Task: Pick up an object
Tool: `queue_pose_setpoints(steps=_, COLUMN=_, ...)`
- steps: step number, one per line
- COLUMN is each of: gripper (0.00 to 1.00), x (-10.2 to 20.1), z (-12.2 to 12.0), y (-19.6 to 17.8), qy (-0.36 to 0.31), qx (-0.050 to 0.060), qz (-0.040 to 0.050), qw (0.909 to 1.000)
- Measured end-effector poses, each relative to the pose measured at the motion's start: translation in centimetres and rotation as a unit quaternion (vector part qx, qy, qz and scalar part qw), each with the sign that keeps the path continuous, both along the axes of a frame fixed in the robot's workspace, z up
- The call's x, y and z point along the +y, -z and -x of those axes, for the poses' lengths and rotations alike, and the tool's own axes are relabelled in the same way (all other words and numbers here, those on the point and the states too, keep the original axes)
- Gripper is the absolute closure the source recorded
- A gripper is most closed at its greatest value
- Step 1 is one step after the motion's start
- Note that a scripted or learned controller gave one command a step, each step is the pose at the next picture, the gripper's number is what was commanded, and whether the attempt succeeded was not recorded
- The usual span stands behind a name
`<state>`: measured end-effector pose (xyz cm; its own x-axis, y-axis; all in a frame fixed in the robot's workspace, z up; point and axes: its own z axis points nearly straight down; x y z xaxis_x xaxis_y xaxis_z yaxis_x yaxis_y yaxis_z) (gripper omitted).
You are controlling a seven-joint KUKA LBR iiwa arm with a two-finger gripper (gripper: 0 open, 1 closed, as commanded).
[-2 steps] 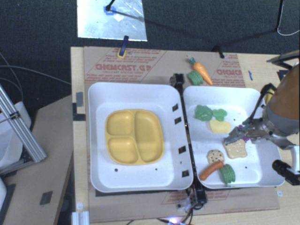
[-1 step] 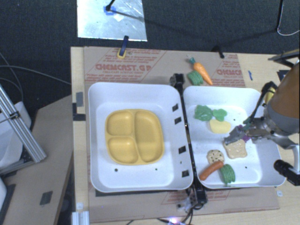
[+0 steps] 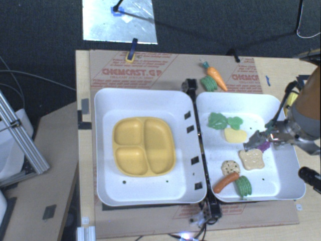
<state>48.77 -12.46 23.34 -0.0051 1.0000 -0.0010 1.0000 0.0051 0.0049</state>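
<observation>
Pincer: the grey two-finger gripper [image 3: 252,143] is reaching in from the right, over the right-hand shallow white plastic bin [image 3: 286,185]; whether its tips are apart or together I cannot tell.
Nearest thing: a pale beige toast-shaped toy slice [image 3: 252,159] is lying just below the pincer's tip, in the same bin; contact is not clear.
Yellow piece: a flat pale yellow toy slice [image 3: 235,135] is sitting just up and to the left of the pincer.
Greens: a flat green leafy toy piece [image 3: 224,120] is lying further up from the pincer, past the yellow piece.
Cookie: a round speckled brown toy biscuit [image 3: 230,166] is resting below and to the left of the pincer.
Bin carrot: an orange toy carrot with a green ribbed top [image 3: 232,182] is lying below the biscuit, well clear of the pincer.
Outside carrot: a second orange toy carrot with green leaves [image 3: 214,78] is lying on the bench above the bin, far up from the pincer.
Left bin: the other white plastic bin [image 3: 108,104] is sitting well to the pincer's left, holding a yellow three-compartment plastic plate [image 3: 144,146].
</observation>
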Motion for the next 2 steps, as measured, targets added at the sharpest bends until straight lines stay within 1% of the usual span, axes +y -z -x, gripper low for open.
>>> queue_pose_setpoints(steps=1, gripper=0.0, x=-2.8, z=0.3, y=9.7, qy=0.003, qx=0.005, qz=-0.0008, qw=1.0)
queue_pose_setpoints(steps=2, gripper=0.0, x=0.4, z=-0.1, y=14.8, qy=0.0, qx=-0.001, qz=0.0002, qw=1.0)
